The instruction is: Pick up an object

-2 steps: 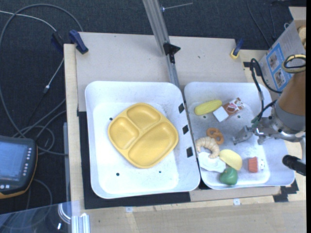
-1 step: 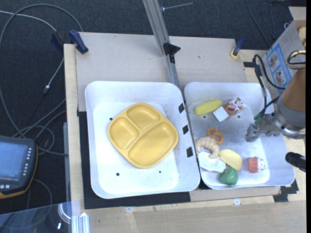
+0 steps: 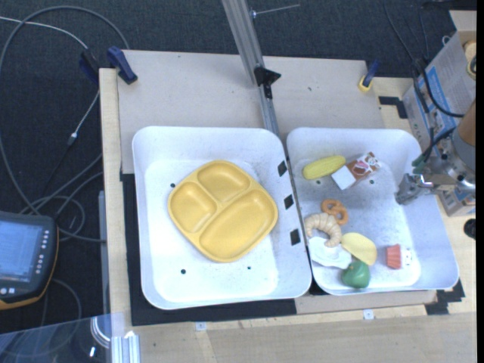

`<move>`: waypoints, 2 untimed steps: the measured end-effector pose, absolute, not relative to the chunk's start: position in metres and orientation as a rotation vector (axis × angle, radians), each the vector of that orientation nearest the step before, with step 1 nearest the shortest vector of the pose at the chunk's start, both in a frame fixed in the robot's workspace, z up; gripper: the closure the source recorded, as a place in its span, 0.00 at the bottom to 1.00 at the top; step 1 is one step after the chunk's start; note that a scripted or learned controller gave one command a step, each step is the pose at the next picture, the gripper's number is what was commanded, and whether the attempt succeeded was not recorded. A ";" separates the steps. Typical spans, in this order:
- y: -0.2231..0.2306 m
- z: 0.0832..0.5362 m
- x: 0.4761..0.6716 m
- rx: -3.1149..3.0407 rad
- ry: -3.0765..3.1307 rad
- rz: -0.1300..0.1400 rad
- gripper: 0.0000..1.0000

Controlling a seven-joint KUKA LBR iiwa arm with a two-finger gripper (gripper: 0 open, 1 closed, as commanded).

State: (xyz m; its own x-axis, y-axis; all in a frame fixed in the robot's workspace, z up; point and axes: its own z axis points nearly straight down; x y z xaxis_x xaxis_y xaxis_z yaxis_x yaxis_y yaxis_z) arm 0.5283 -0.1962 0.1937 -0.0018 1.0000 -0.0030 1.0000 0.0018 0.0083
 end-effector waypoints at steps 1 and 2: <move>-0.195 0.248 0.540 2.213 2.219 0.006 1.00; -0.195 0.300 0.542 2.213 2.219 0.005 1.00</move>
